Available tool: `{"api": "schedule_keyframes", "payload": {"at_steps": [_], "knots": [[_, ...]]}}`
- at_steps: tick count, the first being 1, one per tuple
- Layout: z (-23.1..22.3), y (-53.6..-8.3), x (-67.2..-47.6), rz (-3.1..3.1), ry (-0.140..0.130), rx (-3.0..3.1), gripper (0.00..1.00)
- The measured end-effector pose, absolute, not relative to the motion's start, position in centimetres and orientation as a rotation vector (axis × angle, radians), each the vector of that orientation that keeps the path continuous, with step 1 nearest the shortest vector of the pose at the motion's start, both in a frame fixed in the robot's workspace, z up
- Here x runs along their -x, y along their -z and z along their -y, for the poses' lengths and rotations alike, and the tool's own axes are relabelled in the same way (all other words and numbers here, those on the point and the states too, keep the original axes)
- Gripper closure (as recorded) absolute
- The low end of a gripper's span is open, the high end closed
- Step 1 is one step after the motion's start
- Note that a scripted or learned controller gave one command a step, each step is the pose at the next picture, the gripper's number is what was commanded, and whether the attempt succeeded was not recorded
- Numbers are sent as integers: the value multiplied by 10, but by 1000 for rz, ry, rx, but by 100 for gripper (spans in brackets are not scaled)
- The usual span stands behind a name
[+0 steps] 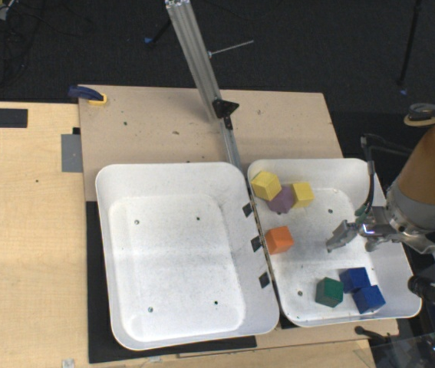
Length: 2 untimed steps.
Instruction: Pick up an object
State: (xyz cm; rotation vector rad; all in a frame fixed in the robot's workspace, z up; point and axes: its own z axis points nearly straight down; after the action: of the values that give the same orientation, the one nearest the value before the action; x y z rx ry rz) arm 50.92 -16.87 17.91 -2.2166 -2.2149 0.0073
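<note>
The right bin (317, 164) holds several small blocks. At its back left, two yellow blocks (265, 185) (303, 194) flank a purple one (282, 200). An orange block (279, 239) lies by the bin's left wall. Near the front sit a green block (329, 291) and two blue blocks (355, 279) (369, 298). My gripper (345, 236) hangs over the right part of this bin, above and behind the blue blocks and to the right of the orange one. I see no block in it.
The left bin (125, 182) stands beside the right one, with black clips along the shared edge. A slanted aluminium post (198, 52) rises behind the bins. A blue and yellow clamp (88, 94) sits at the board's far left corner.
</note>
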Motion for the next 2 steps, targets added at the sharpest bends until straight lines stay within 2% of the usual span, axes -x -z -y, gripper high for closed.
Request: {"api": "schedule_keyframes", "payload": {"at_steps": [1, 2], "knots": [[163, -134, -510, 2214, -6, 2217, 0], [166, -147, -511, 2208, -3, 2228, 100]]}}
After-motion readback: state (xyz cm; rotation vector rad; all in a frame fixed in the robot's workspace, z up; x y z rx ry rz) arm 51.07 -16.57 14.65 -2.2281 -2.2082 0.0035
